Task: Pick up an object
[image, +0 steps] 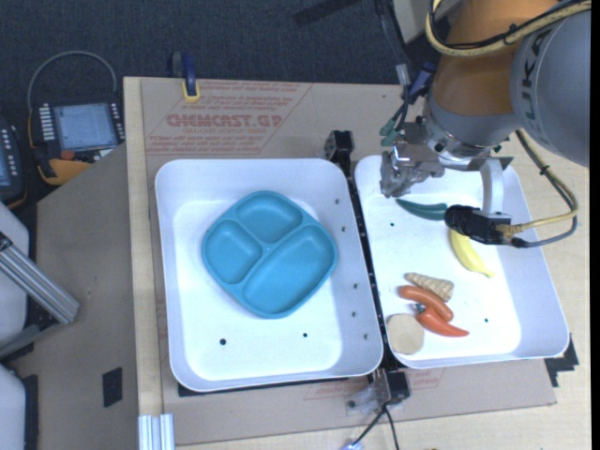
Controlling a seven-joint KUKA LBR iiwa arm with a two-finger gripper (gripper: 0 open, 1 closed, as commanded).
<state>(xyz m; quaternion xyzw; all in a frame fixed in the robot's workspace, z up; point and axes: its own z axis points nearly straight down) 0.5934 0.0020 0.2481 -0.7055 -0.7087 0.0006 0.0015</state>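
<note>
My gripper [401, 178] hangs over the far left part of the right bin [534, 331], below the orange wrist band. Just in front of it a dark green elongated object [424, 209] lies on the bin floor, partly covered by the gripper. Further right lies a yellow banana [471, 254]. Toward the near side are a beige ridged cone [431, 284], two orange-red pepper-like pieces [433, 312] and a beige round disc [405, 335]. Nothing can be made out held in the gripper.
A blue divided plate [270, 251] lies in the left bin [187, 336]. A black connector [472, 223] on a yellow cable hangs over the right bin beside the banana. The bins' shared wall runs just left of the gripper.
</note>
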